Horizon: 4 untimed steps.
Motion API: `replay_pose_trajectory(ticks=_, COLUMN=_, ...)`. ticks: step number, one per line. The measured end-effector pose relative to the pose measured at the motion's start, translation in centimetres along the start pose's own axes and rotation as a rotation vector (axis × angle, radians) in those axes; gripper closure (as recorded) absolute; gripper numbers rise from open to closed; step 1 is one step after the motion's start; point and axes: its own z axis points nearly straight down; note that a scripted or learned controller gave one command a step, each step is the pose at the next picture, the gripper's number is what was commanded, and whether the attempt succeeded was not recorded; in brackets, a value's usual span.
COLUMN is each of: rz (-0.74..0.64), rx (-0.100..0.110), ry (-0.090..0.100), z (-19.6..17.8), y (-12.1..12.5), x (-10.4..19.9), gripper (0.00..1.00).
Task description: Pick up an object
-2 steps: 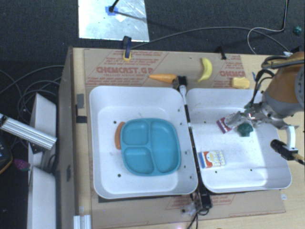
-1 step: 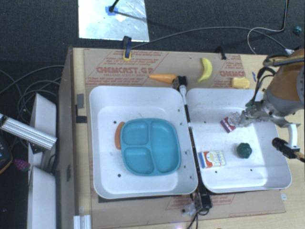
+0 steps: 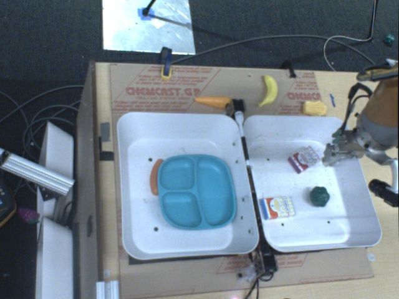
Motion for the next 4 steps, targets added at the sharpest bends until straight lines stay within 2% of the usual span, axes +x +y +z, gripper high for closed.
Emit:
replay_pose_trajectory(ticks=1, rz=0.000, rx=0.001, ry=0.001, z=0.0, y=0.0, x=0.0, gripper=0.00)
replay_pose_trajectory(ticks=2, rz=-0.001, rx=0.003, ry=0.002, z=5.6, y=-4.7, x=0.9, gripper=0.00)
replay_pose_trajectory(ticks=3, rz=-0.002, rx=-0.001, ry=0.001, z=4.5, y=-4.6, x=0.9, gripper=1.00)
replay_pose_trajectory(ticks=4, rz=-0.003, rx=0.000, ry=0.001, z=3.7, y=-1.4, x=0.1, gripper=1.00)
